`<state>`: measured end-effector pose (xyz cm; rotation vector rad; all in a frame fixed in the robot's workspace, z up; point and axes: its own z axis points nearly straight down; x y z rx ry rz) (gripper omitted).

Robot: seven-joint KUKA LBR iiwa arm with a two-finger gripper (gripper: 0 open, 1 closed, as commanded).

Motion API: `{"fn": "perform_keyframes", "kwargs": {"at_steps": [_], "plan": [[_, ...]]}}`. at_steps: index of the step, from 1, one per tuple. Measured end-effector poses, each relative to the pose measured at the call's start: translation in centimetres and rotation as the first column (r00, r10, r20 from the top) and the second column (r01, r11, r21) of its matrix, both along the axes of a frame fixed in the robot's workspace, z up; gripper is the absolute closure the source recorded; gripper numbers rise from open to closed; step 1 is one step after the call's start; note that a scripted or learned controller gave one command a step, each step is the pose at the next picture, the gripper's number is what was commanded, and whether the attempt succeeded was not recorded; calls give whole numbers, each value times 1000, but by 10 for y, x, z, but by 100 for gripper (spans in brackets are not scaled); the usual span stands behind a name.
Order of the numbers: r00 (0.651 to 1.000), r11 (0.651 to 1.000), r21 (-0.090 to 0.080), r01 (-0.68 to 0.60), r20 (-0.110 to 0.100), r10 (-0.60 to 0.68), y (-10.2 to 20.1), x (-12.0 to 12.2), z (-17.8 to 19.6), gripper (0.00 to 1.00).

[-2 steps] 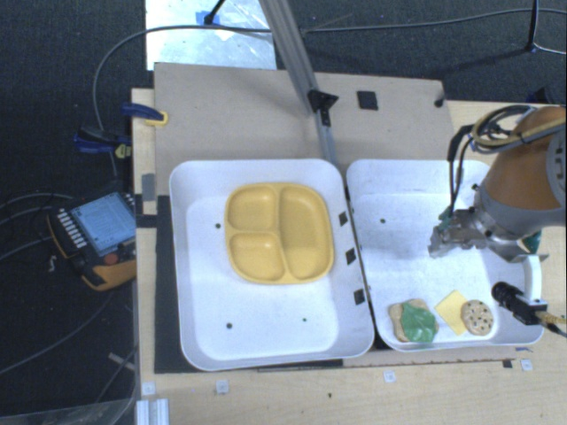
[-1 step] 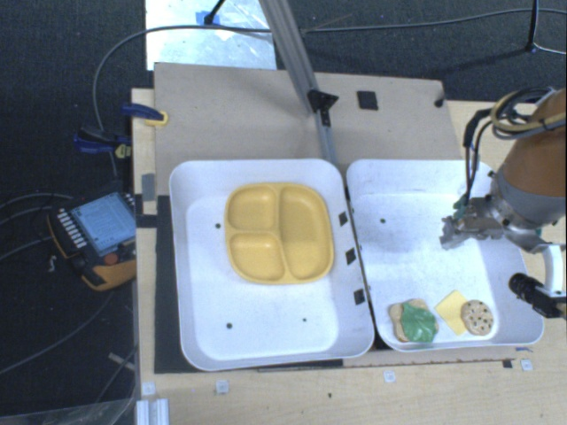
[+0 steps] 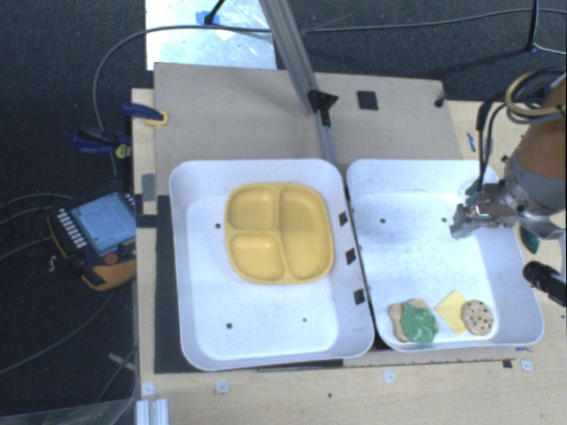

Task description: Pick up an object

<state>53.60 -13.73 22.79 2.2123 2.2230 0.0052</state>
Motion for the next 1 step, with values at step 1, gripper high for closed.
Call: {"fn": "perform_keyframes", "kwargs": {"at_steps": [1], "plan": [[1000, 1000, 3, -6, -3, 6, 57, 22, -2, 100]]}}
